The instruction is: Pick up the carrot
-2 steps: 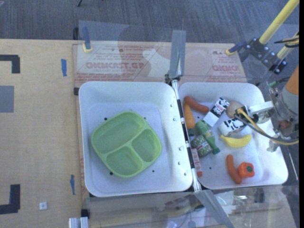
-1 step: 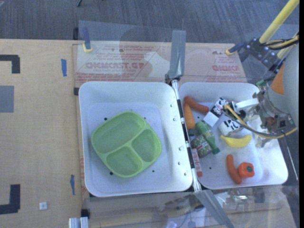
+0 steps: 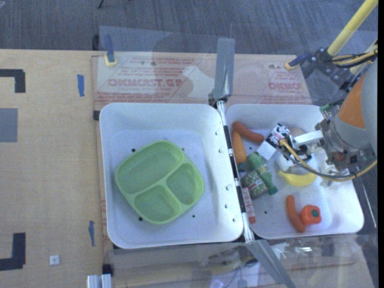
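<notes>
The carrot (image 3: 239, 147) is a short orange tapered piece lying lengthwise against the left wall of the right bin (image 3: 354, 218). My gripper (image 3: 335, 162) hangs over the right side of that bin, just past the right end of a yellow banana (image 3: 296, 177). It is well to the right of the carrot, with the banana and a green bottle (image 3: 260, 174) between them. Nothing is visibly held in the gripper.
A red-orange sausage (image 3: 248, 131) lies just behind the carrot. Another red-orange sausage (image 3: 293, 213) and a small orange fruit with a green top (image 3: 311, 215) sit at the bin's front. The left bin (image 3: 114, 221) holds a green divided plate (image 3: 158, 181).
</notes>
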Robot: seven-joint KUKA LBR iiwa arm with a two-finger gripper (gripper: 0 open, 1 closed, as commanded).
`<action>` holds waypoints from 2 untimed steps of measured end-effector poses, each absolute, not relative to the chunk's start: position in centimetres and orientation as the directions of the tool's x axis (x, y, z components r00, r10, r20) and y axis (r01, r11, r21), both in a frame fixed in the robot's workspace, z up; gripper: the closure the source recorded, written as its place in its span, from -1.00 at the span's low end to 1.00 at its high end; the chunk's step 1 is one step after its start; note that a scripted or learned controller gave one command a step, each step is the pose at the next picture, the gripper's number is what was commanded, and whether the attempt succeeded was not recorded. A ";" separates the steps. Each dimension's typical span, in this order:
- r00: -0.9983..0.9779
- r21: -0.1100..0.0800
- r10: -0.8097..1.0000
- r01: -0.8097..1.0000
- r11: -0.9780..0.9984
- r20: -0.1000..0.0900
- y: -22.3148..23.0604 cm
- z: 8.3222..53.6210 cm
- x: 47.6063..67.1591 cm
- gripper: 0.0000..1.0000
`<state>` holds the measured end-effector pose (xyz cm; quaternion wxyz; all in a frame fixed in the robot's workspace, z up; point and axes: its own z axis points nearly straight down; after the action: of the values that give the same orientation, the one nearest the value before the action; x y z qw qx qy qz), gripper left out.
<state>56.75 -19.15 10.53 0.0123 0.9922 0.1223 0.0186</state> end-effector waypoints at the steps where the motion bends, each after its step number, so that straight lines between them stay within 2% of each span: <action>1: 0.967 0.037 0.249 0.247 -0.968 0.054 -19.0 12.2 57.5 1.00; 2: 0.958 -0.002 0.287 0.287 -0.958 -0.002 -21.2 19.4 48.0 1.00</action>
<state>48.00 -21.25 19.45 -0.0007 0.9894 0.1450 -0.0011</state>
